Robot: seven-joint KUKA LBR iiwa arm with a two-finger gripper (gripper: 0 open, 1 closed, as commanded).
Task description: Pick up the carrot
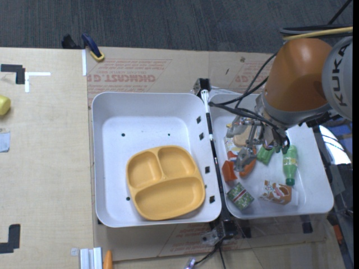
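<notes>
Camera view: carrot directly under tool, right bin.

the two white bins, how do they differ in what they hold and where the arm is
The left bin holds a single yellow divided plate; the right bin holds several small things, among them a green bottle and a green carton. The gripper hangs over the right bin, while the left bin has no arm above it. Both bins are shallow, white and sit side by side.
</notes>
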